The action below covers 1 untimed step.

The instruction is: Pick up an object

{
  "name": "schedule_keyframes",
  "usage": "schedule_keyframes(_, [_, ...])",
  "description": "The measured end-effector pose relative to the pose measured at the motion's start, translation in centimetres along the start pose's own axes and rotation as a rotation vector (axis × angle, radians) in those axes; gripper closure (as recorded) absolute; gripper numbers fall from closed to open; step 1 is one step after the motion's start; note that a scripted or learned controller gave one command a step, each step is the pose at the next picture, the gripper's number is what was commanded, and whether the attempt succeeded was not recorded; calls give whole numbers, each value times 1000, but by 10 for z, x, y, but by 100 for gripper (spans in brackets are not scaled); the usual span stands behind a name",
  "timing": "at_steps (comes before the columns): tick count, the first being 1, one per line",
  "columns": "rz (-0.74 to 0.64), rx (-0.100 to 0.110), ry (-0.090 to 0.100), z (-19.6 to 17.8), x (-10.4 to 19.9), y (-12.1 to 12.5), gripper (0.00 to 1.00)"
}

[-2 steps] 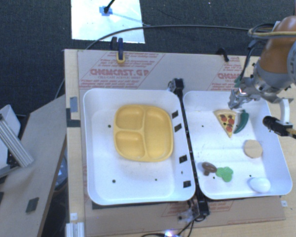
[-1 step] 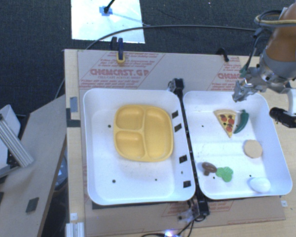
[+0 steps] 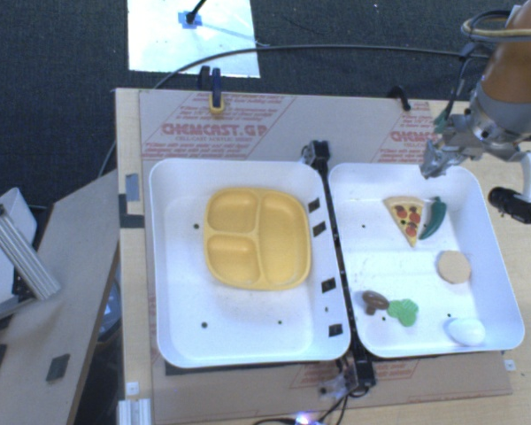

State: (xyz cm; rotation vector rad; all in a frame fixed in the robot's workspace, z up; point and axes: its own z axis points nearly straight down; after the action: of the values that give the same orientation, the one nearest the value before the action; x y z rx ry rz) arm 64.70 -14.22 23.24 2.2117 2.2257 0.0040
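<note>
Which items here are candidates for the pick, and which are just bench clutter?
Pick candidates, all in the right bin:
pizza slice
green pepper
tan cookie
brown mushroom
green leafy piece
white egg

Lying about:
yellow divided plate in the left bin
blue clamp

The end effector hovers at the right bin's far edge.

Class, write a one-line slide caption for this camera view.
Robot hand over the right bin's far edge, toy food below; yellow plate left.

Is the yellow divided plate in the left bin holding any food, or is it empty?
Empty. The yellow plate lies flat in the left bin, and all three compartments show bare yellow.
</note>
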Motion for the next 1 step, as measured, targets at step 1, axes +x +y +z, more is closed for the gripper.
schedule_keyframes(1, [-4,3,3,7,63,1,100])
